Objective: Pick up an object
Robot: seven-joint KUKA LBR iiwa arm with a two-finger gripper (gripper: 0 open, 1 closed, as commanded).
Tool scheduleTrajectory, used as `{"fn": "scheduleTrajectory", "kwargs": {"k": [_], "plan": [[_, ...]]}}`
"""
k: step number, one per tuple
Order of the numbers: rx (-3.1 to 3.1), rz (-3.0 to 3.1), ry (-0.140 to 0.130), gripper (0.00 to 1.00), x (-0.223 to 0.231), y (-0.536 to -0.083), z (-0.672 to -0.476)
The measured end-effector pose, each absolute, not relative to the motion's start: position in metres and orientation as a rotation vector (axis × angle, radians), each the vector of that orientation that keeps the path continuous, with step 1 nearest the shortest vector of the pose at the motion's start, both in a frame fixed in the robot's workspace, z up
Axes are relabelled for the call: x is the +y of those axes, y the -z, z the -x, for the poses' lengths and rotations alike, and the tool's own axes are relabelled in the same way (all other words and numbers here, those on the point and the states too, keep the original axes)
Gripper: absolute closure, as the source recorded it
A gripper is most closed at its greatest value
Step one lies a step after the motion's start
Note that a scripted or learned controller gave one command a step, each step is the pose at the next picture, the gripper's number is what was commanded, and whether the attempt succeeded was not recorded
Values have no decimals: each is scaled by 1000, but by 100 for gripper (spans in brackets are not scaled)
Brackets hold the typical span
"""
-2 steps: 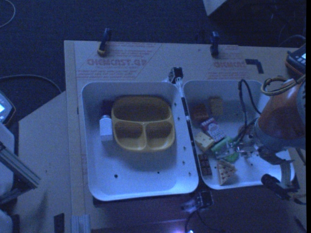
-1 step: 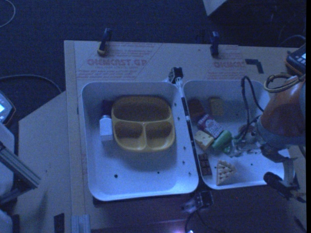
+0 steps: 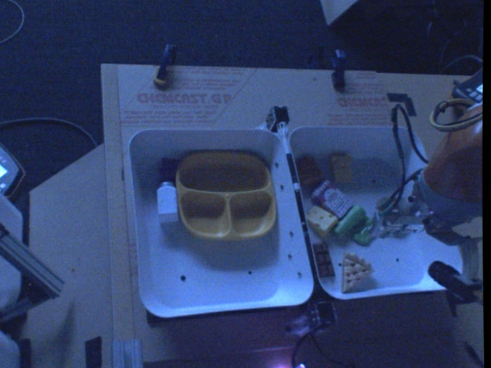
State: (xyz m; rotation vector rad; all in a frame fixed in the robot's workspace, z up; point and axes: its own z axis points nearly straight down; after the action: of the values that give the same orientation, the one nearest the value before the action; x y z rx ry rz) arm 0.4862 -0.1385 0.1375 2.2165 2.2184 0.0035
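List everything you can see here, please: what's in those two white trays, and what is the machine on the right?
White bins: two, side by side on the bench.
Divided plate: one, yellow, left bin.
Small bottle: one, white, left of the plate.
Brown blocks: two, right bin's far end.
Cheese wedge: one, yellow, right bin.
Green toy: one, beside the cheese.
Pizza slice: one, right bin's near end.
Clamps: two, bench's far edge.
Arm: one, grey and orange; hand by the green toy.

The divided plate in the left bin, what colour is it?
Yellow. The three-compartment plastic plate shows best in the camera view, lying in the left white bin.
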Motion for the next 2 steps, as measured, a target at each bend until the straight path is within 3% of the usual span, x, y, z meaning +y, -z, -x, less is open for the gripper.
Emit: {"fn": "scheduleTrajectory", "kwargs": {"k": [2], "plan": [[2219, -2214, -5, 100, -134, -228, -486]]}}
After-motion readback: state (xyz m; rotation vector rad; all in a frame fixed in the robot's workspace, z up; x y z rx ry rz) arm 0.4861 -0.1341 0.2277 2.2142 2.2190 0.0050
